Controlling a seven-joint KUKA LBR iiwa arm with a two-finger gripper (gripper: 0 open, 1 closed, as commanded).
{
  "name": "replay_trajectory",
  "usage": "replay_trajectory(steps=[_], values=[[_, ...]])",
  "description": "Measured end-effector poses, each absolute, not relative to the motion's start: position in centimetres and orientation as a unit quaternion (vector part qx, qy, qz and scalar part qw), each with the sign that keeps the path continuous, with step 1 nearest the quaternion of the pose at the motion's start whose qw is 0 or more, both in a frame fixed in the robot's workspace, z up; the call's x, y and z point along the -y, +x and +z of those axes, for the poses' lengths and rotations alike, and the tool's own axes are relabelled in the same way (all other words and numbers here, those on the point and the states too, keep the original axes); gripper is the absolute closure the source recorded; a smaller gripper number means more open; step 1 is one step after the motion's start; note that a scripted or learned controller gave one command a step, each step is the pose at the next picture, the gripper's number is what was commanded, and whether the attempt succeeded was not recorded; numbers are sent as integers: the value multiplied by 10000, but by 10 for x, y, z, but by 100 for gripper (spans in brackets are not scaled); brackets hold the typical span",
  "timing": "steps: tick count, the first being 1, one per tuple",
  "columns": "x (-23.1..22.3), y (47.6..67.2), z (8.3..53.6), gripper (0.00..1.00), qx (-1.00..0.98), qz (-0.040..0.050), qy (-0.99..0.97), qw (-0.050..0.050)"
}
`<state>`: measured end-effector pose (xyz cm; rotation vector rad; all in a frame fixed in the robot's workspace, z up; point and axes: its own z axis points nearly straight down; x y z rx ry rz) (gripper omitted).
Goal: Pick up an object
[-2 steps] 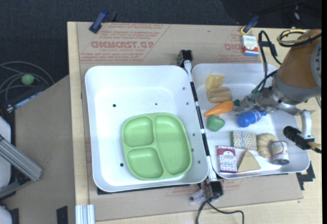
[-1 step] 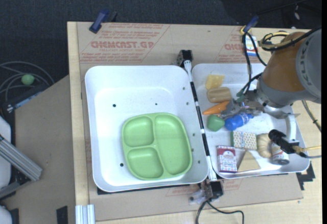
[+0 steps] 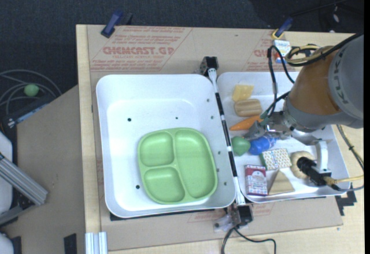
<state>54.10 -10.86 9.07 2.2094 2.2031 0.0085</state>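
Reading "CHEMCAST GP" in red print, mirrored or upside down, on the brown paper sheet point(image 3: 144, 44) under the bins; a second print near the right bin is cut off. Left bin point(image 3: 115, 102): glossy white plastic, rounded corners, with a pale green three-compartment plate point(image 3: 176, 165) in it. Right bin point(image 3: 341, 154): clutter of small items. A yellow block point(image 3: 243, 92) and tan roll point(image 3: 248, 108) are seen at the far end, an orange carrot point(image 3: 243, 124), green ball point(image 3: 240, 145) and blue item point(image 3: 263, 144) mid-bin. A checkered square point(image 3: 277, 158), red carton point(image 3: 255, 180) with unreadable label and tan wedge point(image 3: 281, 182) are seen at the near end. Gripper point(image 3: 267, 129) is placed low over the carrot and blue item; finger state cannot be told.
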Motion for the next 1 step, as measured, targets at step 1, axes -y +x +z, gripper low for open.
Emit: replay_trajectory(steps=[1], values=[[96, 586, 85, 0, -7073, 2, 7069, 2]])
